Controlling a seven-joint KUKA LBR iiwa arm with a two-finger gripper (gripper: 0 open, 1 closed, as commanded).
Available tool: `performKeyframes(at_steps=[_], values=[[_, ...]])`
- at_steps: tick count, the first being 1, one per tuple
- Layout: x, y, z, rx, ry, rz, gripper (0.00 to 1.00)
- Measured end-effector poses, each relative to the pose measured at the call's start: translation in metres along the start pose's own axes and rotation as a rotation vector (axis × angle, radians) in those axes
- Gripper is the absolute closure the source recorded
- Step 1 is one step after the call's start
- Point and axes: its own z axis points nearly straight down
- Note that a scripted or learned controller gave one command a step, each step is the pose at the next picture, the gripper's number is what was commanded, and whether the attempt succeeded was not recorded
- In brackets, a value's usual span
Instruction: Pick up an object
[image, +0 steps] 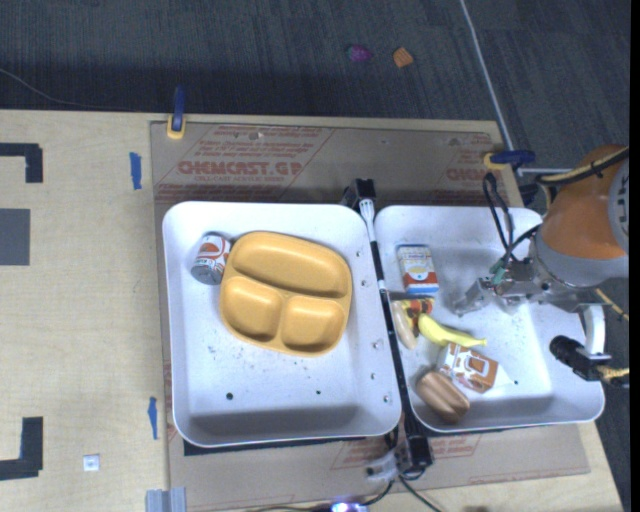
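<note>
The right bin (520, 405) holds several small items along its left side. A white and orange carton (417, 270) lies near the top, with a yellow banana (446, 332) below it. Lower down sit an orange and white packet (472, 369) and a brown rounded item (442, 394). My gripper (470, 298) reaches in from the right on the grey arm with the orange band (585, 225). It hangs over bare bin floor, just up and right of the banana and right of the carton. Nothing shows between its tips.
The left bin (190, 400) holds a large yellow divided tray (285, 290) and a small can (210, 258) lying at its upper left. A black divider (378, 300) runs between the bins. Cables (500, 215) hang near the arm at the right bin's top right corner.
</note>
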Motion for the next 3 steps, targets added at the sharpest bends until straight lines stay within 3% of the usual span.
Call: performKeyframes(at_steps=[1, 2, 3], values=[[0.034, -0.074, 0.005, -0.012, -0.004, 0.001, 0.00], [0.069, -0.077, 0.005, -0.015, -0.008, 0.002, 0.00], [0.069, -0.078, 0.005, -0.016, -0.008, 0.003, 0.00]])
